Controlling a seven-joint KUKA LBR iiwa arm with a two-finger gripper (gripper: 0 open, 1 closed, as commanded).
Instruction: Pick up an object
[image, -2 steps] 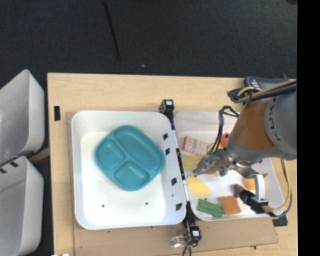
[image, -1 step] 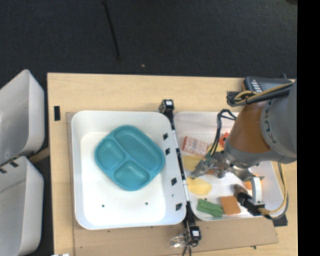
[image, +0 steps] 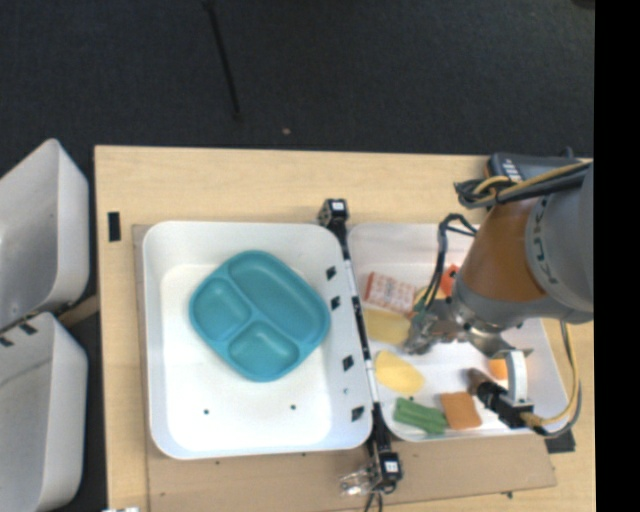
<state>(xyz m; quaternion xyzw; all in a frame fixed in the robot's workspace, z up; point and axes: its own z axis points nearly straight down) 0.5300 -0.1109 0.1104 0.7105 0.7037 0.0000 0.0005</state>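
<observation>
Light wooden bench (image: 200, 180) carried two shallow white bins side by side.

Left white bin (image: 160, 400): one teal plastic plate with three compartments (image: 260, 315), lying flat and turned at an angle, roughly mid-floor, clear of the walls.

Right white bin (image: 400, 240): all the small items were here.
- Red-and-white printed packet (image: 388, 292), flat, toward the far side, near the dividing wall.
- Pale yellow flat piece (image: 385, 326), just below the packet; whether they touched could not be made out.
- Yellow rounded lump (image: 398, 375), nearer the camera, close to the dividing wall.
- Green elongated item (image: 420, 416), at the near edge, just below the yellow lump.
- Orange square block (image: 460, 410), right beside the green item at the near edge.

Grey arm with an orange band (image: 510, 260) entered from the right and was bent over the right bin. Two-finger gripper (image: 422, 335) sat low over the bin's middle, at the right edge of the pale yellow flat piece and above the yellow lump. Whether the gripper was apart or closed could not be told from this angle, nor whether it had contact with any item. All five items lay on the bin floor.
</observation>
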